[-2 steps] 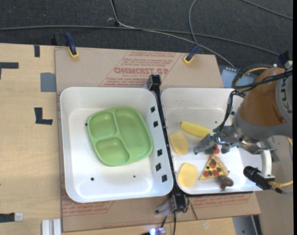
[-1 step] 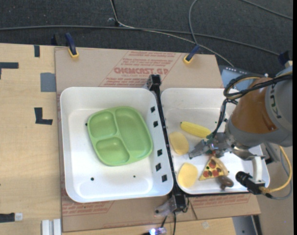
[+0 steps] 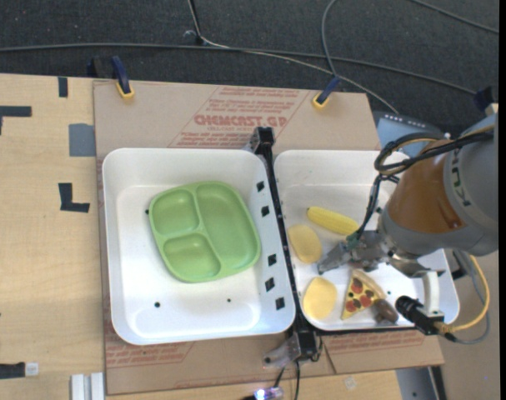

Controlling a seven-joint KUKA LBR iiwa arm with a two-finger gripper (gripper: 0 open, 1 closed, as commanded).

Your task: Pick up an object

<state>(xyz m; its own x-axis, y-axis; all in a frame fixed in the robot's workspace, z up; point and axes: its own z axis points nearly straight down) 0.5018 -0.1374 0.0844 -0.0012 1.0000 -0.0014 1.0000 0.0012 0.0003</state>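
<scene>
Lying in the right bin (image 3: 319,167): one yellow corn cob (image 3: 332,220) toward the far side, two pale yellow rounded pieces (image 3: 303,242) and (image 3: 320,297) by the divider, and one pizza slice toy (image 3: 363,295) near the front wall. Gripper (image 3: 336,257): low over this bin, between the corn cob and the pizza slice, its state cannot be told. Left bin (image 3: 119,223): one green divided plate (image 3: 204,231), lying flat. Bench beneath: cardboard sheet (image 3: 236,115) held by two clamps.
</scene>
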